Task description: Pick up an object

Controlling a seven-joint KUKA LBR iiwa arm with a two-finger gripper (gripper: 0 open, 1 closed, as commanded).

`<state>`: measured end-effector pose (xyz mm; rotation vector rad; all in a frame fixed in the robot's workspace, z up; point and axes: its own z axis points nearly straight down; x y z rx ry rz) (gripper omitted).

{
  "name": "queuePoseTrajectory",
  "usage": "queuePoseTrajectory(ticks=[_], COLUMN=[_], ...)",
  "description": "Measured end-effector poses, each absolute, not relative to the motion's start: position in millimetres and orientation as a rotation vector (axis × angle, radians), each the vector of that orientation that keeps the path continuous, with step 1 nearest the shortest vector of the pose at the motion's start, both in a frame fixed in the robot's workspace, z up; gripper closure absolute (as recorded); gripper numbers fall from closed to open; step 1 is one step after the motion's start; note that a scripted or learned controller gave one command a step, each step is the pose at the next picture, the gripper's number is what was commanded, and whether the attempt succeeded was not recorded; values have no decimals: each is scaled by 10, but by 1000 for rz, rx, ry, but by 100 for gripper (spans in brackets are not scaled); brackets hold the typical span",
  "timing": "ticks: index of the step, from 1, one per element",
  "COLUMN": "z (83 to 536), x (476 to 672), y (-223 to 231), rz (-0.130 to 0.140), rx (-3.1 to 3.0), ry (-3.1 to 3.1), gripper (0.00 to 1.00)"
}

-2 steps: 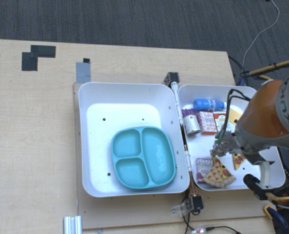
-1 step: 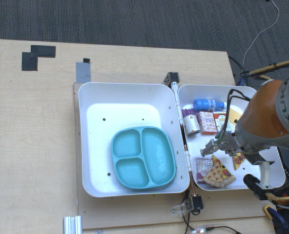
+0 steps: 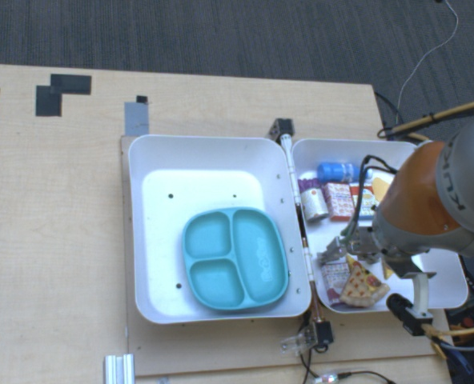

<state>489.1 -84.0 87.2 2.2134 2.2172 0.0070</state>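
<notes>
Here the fingers (image 3: 339, 252), whose spread I cannot tell, hover just above the pizza slice (image 3: 360, 285).

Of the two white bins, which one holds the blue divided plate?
The left bin holds the blue divided plate. The right bin, under the arm, holds small packages instead.

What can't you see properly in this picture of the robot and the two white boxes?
- The gripper: the arm's orange band covers most of it, so open or shut is unclear.
- The right bin: the arm hides much of its floor.
- The small packets and the blue bottle: labels too small to read.
- The pizza-like toy: partly under the gripper.
</notes>
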Motion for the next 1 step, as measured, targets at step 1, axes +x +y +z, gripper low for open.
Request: queuePoseTrajectory(ticks=[1], z=[992], x=[4919], y=[-841], rz=[15], rx=[2206], ry=[2216], gripper=[100])
